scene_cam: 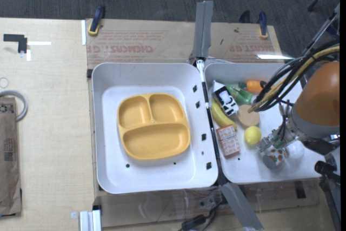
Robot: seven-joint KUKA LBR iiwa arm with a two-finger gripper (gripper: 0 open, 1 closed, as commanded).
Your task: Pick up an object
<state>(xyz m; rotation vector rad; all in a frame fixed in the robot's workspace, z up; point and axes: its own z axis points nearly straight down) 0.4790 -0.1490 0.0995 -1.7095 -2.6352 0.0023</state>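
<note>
Paper bag (10, 159) lies at the far left of the bench, well apart from the bins. Next comes the left bin (102, 132), which holds a yellow tray (154, 126) with three compartments, lying flat near its middle. The divider (204, 111) between the two bins follows, and then the right bin (238, 170), where all the loose objects are. Along its left side I see a banana (218, 114), a black and white pack (225, 101) just above it, a small red carton (228, 141) below, then a green item (242, 96) and an orange (253, 85) near the back wall, a tan disc (248, 116) and a lemon (252, 135) just beside it. Further right the gripper (273, 150) is low inside this bin, over a small speckled object (275, 158) near the front wall. Cables and the wrist cover the tool, so I cannot tell how far it is open, or whether it has hold of anything. I judge the step in hand is the reach or the grasp on the speckled object, not yet the lift. The next move calls for a firm closing around it and then a straight rise, without pushing the lemon nearby.
</note>
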